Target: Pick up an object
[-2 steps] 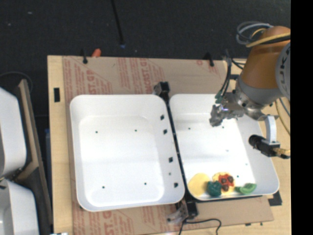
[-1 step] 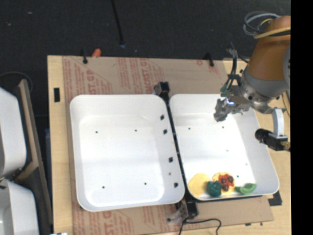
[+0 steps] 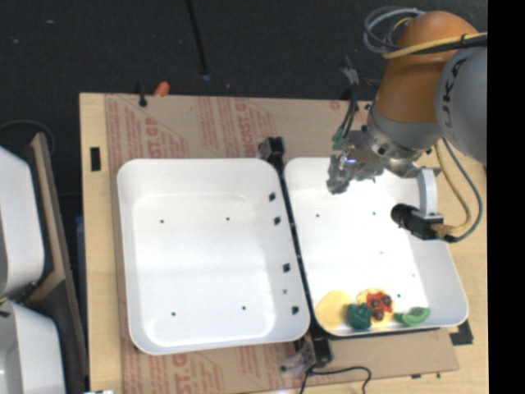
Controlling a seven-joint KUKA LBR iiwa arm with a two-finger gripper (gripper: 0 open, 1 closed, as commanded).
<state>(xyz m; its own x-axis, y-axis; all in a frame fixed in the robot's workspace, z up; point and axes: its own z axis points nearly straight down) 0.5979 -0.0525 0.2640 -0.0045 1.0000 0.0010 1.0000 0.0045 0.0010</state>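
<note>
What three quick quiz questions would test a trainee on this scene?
1. True or false: the small toys lie in the left bin.
2. Which corner of the right bin holds them: A far, B near?
3. Fill in: the tool hangs over the ____ end of the right bin.

Key: 1 false; 2 B; 3 far.
</note>
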